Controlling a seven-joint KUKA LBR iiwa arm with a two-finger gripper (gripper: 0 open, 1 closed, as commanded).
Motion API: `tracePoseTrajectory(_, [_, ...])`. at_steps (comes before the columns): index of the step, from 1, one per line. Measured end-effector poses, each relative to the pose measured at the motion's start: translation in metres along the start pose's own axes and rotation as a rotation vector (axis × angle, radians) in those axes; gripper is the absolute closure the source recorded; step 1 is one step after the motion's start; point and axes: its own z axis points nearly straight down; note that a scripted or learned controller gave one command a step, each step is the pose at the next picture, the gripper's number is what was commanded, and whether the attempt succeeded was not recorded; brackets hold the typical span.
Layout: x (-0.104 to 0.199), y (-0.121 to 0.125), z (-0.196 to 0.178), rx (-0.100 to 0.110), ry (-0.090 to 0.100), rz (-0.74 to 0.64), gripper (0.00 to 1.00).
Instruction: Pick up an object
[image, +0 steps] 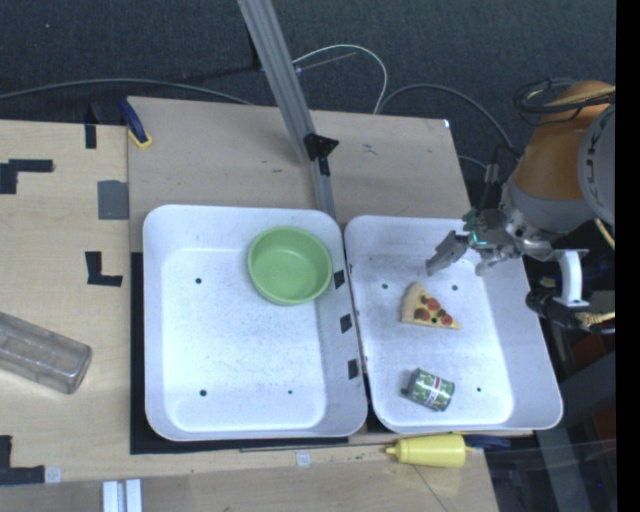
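My gripper (466, 260) hangs over the back of the right bin (528, 352), open, with nothing between its fingers. A toy pizza slice (428, 307) lies on the bin floor just in front of and slightly left of the fingertips, apart from them. A small green can (428, 389) lies on its side nearer the front of the same bin. In the left bin (152, 300), a green bowl (290, 265) sits upright at the back right corner.
A yellow bottle (432, 450) lies on the bench outside the right bin's front rim. A clear plastic cylinder (40, 352) rests at the far left. A slanted metal pole (290, 90) comes down to the gap between the bins at the back.
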Motion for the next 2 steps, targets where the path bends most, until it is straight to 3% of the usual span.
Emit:
tracePoseTrajectory(1, [0.000, 0.000, 0.000, 0.000, 0.000, 0.000, 0.00])
tracePoseTrajectory(2, [0.001, 0.000, 0.065, 0.007, 0.000, 0.001, 0.00])
